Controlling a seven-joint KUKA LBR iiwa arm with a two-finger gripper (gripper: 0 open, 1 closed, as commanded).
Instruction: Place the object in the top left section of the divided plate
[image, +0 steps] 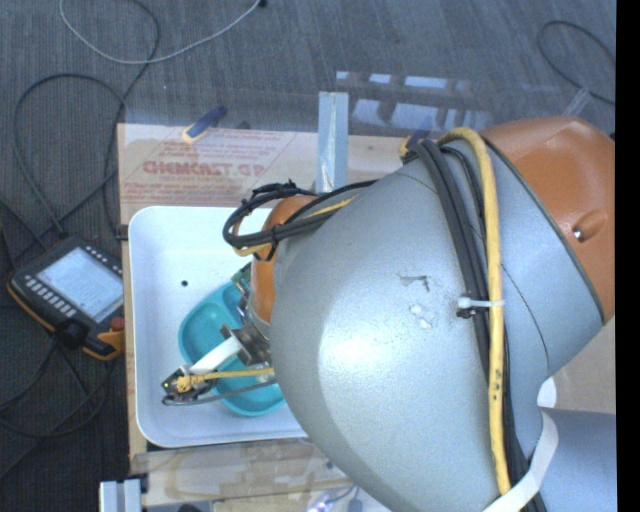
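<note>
A blue divided plate (205, 330) lies in the left white bin (160, 260), toward its front right. My grey arm with the orange band (420, 300) reaches over the bin and hides the plate's right half and anything lying there. The gripper (250, 342) shows just as a bit of metal body at the arm's left edge, low over the plate; its tips are hidden. On the visible part of the plate I make out one section with a raised divider and nothing in it.
A small dark speck (184, 283) sits on the bin floor behind the plate. Cardboard with red lettering (200, 165) lies behind the bin, with a small blue and yellow item (203, 123) on it. A teach pendant (70, 285) rests on the floor at left.
</note>
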